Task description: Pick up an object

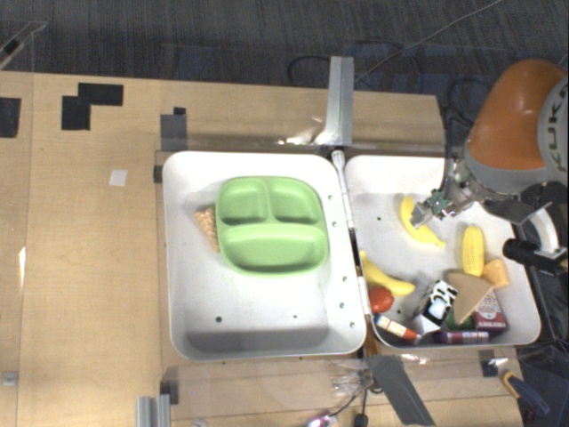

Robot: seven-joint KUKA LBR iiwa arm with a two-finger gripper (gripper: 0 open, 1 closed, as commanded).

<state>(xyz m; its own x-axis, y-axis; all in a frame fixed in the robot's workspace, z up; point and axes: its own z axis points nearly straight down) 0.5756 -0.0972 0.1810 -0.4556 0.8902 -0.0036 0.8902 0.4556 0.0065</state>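
Note:
My gripper [435, 206] hangs over the right bin [382, 181], its tip right above a yellow banana [414, 221] lying near the bin's middle. The fingers are too small and blurred to read. An ear of yellow corn [473, 248] lies to the right of the banana. A second banana [388, 279] and a red tomato-like piece [380, 300] sit at the bin's left front. A black-and-white carton [438, 304], a tan wedge [469, 294] and a marker [399, 329] crowd the front right corner.
The left bin [182, 238] holds a green divided plate [270, 223] with a tan cracker-like piece [206, 228] tucked beside its left edge. A metal post [340, 100] stands behind the divider between the bins. Cables trail at the back right.

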